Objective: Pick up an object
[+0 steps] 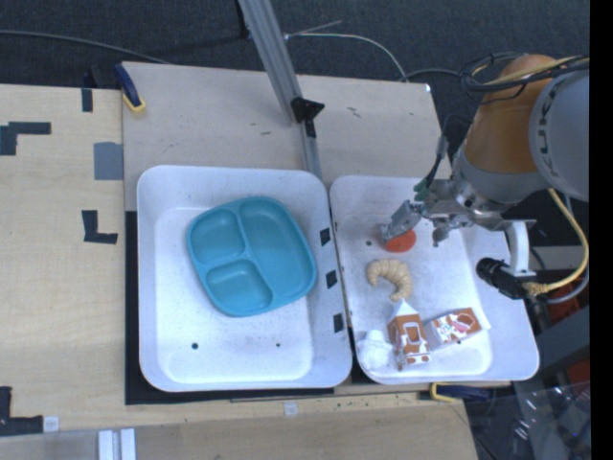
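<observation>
The grey arm comes in from the right and hangs over the right bin (508,348). Its gripper (419,221) points down at the far part of that bin. One finger (397,225) sits right by a small red-orange round thing (401,241). It may be a little toy fruit, but it is too small to be sure. The fingers look a little apart, and nothing shows between them, so the gripper is not holding anything.

Just near of the red thing lies a tan toy croissant (390,276). Nearer still are two small orange and white cartons (433,333), side by side at the near edge of the bin. In the left bin (158,257) rests a blue plate with three parts (251,254).

The step looks like the reach. The arm seems to be going for the red thing. Next, the fingers would need to go down on both sides of it, then squeeze and lift. It is small and round, so it could slip away.
</observation>
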{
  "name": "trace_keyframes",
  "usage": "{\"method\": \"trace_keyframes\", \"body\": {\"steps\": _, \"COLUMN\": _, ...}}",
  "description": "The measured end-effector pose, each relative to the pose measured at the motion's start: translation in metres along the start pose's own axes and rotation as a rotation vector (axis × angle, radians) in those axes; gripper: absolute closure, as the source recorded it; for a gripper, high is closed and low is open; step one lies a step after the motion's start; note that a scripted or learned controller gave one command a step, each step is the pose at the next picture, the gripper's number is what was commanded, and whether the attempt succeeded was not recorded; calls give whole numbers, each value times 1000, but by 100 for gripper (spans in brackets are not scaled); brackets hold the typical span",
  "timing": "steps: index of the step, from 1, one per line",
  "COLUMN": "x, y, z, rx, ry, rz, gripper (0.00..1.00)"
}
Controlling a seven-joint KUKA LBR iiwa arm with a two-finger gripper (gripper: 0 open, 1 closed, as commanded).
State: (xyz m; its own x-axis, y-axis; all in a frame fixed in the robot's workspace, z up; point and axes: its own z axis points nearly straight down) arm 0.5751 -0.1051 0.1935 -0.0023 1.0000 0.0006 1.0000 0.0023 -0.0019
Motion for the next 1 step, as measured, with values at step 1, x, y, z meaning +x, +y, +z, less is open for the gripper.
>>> {"method": "trace_keyframes", "body": {"steps": 1, "x": 0, "y": 0, "z": 0, "rx": 0, "ry": 0, "rz": 0, "gripper": 0}}
